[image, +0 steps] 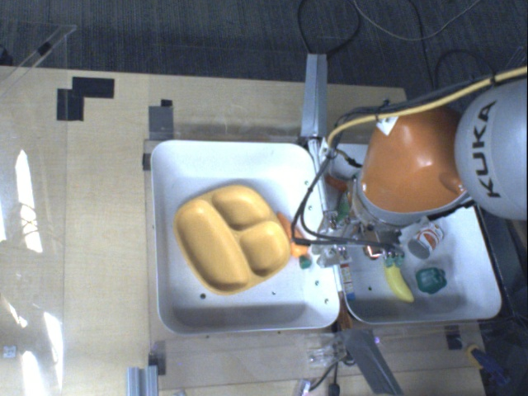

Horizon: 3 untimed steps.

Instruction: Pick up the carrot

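A: Where's the carrot (pixel 286 228)?

B: Left bin (pixel 165 246), right side, tucked betw. the yellow tray (pixel 231 238) and the wall dividing the bins. Only an orange sliver shows, w/ a green bit just below it, prob. the leafy end.

A: Why's the arm (pixel 412 167) parked there?

B: Looks like it's reaching over the divider from the right bin (pixel 487 295) to get at that gap. Wrist sits above the divider, gripper (pixel 318 250) low near the carrot's green end.

A: Has it got hold?

B: Can't tell. The gripper's a clutter of cables and metal from this angle; whether it's spread or clamped isn't visible, and I see nothing held.

A: What else is hard to read?

B: Most of the carrot; tray rim and wrist hardware crowd it. Can't say if it's touching the tray or lying flat. Orange wrist band covers much of the right bin.

A: What's visible in there?

B: A banana (pixel 398 282), a green thing (pixel 430 280), a red-white can (pixel 426 239), part hidden under the arm.

A: Risk?

B: Tight gap, I'd guess; the tray may get nudged.
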### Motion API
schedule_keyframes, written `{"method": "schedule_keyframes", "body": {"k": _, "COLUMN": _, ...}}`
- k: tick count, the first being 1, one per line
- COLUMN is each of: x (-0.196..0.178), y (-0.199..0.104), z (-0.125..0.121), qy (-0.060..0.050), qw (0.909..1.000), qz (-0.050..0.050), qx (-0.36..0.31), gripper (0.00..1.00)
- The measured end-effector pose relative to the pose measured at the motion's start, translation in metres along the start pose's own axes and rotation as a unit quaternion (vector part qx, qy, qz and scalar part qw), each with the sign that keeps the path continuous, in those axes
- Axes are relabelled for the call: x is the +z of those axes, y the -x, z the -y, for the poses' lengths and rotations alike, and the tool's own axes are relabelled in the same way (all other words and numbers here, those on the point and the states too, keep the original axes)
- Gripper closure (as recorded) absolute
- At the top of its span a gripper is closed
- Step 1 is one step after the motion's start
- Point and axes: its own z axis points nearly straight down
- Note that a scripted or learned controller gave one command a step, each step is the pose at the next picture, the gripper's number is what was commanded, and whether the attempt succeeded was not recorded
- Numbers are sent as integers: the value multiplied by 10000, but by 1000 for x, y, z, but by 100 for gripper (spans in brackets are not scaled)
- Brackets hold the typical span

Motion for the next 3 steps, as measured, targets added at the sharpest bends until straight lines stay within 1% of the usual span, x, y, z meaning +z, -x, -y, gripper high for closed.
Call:
{"method": "schedule_keyframes", "body": {"k": 1, "x": 1, "y": -6, "z": -32, "qy": 4, "qw": 10000, "qz": -9, "qx": 50, "gripper": 100}}
{"method": "schedule_keyframes", "body": {"k": 2, "x": 1, "y": -5, "z": -42, "qy": 4, "qw": 9987, "qz": -10, "qx": 510, "gripper": 100}}
{"method": "schedule_keyframes", "body": {"k": 3, "x": -3, "y": -6, "z": -35, "qy": 2, "qw": 9998, "qz": 7, "qx": 177, "gripper": 100}}
